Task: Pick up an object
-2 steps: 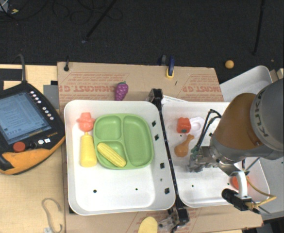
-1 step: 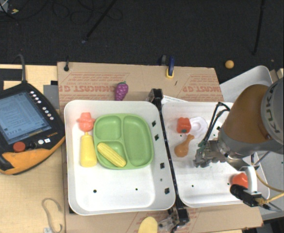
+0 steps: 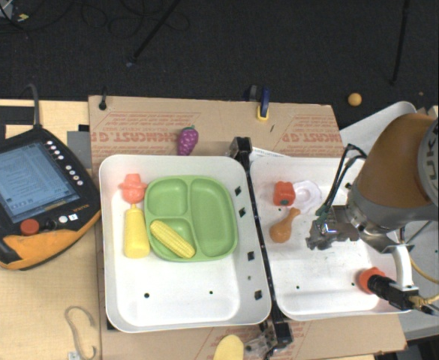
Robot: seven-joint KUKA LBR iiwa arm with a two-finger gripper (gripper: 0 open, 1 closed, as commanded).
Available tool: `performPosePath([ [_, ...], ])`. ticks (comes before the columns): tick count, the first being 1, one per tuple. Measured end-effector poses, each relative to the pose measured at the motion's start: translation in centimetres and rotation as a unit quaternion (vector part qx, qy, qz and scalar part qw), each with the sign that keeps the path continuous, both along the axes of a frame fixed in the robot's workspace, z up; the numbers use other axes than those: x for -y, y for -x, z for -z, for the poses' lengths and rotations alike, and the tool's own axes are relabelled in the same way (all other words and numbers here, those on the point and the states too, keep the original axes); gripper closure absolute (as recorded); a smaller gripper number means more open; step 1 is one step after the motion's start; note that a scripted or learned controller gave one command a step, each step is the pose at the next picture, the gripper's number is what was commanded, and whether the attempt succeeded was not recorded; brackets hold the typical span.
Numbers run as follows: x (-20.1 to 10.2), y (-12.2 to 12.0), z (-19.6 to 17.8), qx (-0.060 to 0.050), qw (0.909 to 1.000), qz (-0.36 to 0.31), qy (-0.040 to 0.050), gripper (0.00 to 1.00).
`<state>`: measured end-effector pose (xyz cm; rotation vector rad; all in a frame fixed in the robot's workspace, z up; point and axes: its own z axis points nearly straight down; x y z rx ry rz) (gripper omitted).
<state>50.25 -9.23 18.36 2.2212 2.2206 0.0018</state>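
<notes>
My gripper [image 3: 320,238] hangs low over the middle of the right bin [image 3: 317,298], below the grey and orange arm that comes in from the right. Just left of it lies a brown toy drumstick [image 3: 282,228], close to the gripper but apart from it. A red-orange toy pepper [image 3: 283,193] sits behind the drumstick, beside a clear pale piece [image 3: 306,195]. Nothing shows between the gripper's tips.
The left bin [image 3: 174,298] holds a green divided plate [image 3: 211,216] with a yellow corn cob [image 3: 172,238], a yellow bottle [image 3: 135,232] and a pink toy [image 3: 132,189]. Purple grapes [image 3: 187,139] lie behind the bins, a yellow fruit [image 3: 229,347] in front, a teach pendant [image 3: 31,193] at left.
</notes>
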Motion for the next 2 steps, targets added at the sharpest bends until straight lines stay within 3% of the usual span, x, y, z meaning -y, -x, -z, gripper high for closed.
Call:
performPosePath([
  [1, 0.1, -0.1, -4.6, 0.001, 1.0, 0.0, 0.0001, 1.0],
  [2, -5.3, -1.0, -4.7, -0.002, 1.0, -0.002, -0.0009, 1.0],
])
